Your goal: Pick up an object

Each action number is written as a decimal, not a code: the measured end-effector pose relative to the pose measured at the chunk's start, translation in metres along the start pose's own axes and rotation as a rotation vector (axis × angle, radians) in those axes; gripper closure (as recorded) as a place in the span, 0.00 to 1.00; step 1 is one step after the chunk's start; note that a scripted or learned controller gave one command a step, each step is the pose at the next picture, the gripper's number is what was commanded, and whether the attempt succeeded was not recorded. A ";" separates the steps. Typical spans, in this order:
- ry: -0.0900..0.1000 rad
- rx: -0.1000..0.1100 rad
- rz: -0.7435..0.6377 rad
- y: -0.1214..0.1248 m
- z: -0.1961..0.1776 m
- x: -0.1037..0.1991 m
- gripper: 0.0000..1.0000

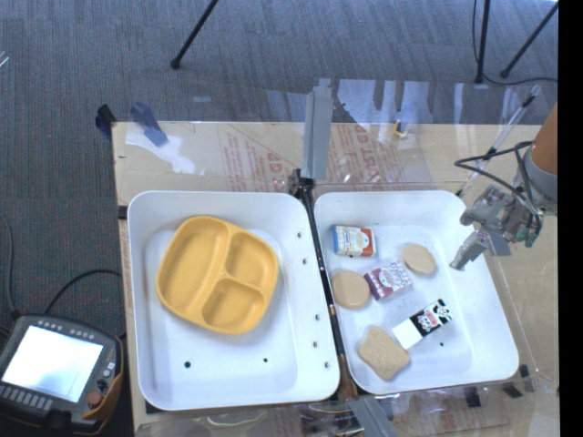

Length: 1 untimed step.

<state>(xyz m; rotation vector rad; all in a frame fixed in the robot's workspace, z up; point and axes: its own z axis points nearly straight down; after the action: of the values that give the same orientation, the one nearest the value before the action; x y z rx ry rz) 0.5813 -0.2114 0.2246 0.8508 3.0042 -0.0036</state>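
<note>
Gripper (469, 251) at 3 o'clock over right bin (506, 335), arm cut off; jaw state unclear, nothing visibly held.

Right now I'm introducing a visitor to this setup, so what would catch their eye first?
The yellow divided tray stands out most, lying alone in the left bin. Next, the right bin holds a scatter of small items: a black-and-white cow-print carton, a red carton, a blue-and-red carton and tan bread-like pieces. The claw hangs over that bin's right edge.
</note>
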 end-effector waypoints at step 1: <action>0.014 0.004 0.351 -0.023 0.102 0.037 0.00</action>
<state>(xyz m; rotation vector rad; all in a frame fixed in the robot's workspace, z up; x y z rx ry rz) 0.5400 -0.2123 0.1221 1.3679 2.8226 0.0012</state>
